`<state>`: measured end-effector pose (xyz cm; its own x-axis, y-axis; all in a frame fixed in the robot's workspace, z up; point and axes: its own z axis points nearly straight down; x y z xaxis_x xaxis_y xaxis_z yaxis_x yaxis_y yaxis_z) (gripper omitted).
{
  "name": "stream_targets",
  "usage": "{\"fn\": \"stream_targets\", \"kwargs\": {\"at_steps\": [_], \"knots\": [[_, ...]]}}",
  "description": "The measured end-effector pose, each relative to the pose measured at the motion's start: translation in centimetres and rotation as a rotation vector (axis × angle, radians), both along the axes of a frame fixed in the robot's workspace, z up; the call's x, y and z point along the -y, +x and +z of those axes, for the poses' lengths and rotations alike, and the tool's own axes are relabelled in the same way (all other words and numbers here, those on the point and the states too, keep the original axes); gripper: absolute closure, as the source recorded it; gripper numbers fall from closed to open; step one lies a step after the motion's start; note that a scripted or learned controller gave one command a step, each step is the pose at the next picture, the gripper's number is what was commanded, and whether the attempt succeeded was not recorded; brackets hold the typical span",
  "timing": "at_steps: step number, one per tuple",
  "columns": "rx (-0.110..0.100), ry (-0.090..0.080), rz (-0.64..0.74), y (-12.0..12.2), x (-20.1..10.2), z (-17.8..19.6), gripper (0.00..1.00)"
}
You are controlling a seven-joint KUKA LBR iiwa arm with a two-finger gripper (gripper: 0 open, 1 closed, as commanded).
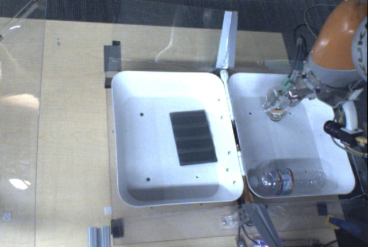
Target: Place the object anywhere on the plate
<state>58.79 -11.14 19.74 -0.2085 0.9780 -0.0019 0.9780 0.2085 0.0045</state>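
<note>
A dark ridged rectangular plate (194, 136) lies flat in the middle of the left bin (129, 125). A clear plastic bottle (283, 180) with a dark label band lies on its side along the near wall of the right bin (259, 136). My gripper (278, 105) hangs over the far part of the right bin, well behind the bottle and to the right of the plate. I see nothing of the bottle at the gripper's tip.
The grey arm with its orange band (340, 39) reaches in from the right over the right bin's far corner. A metal divider post (226, 39) stands behind the seam between the bins. Cables (345, 131) hang at the right rim.
</note>
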Motion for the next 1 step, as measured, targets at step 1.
{"fn": "stream_targets", "kwargs": {"at_steps": [1], "knots": [[0.02, -0.006, 0.188, 4.3, -4.87, -0.39, 1.0]]}}
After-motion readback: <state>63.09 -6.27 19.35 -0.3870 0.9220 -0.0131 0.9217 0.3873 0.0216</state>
